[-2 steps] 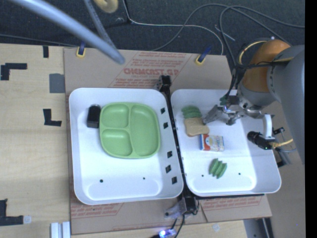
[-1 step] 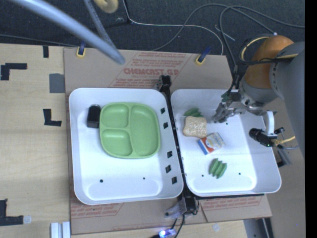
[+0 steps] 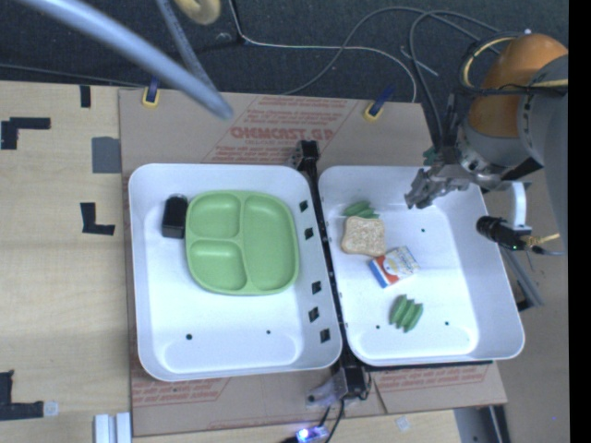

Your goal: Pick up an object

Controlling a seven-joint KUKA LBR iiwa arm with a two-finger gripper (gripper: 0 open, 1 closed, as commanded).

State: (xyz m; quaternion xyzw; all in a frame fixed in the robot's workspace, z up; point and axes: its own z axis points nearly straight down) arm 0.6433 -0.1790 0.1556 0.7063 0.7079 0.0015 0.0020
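Bench edge nearest me: the two shallow white bins sit side by side on a brown cardboard sheet (image 3: 277, 127) printed with red lettering, black clips running down the seam between them. Right-hand white bin (image 3: 480, 335), working back toward the tool: a small bunch of green pea-pod shapes (image 3: 405, 312) lies well short of the gripper, toward the front rim. Beyond that, closer to the gripper, a little red, white and blue carton (image 3: 394, 265) lies tilted, just beside a tan slice of toast-like bread (image 3: 364, 236). A second green leafy piece (image 3: 361, 210) pokes out from behind the bread, level with the gripper and off to its side toward the seam. The grey two-finger gripper (image 3: 420, 195) hangs over the back part of this bin, nothing visible between its tips; whether they are parted or closed, cannot tell from here, as the tips blur into a dark lump. All four pieces lie apart from it on the bin floor. Above it the orange band and grey wrist (image 3: 508, 90) of the arm, cables trailing behind. Left-hand white bin (image 3: 222, 349), far across the seam from the gripper: a light green three-compartment plastic plate (image 3: 244, 242), with a small black block (image 3: 174, 216) touching its far edge.
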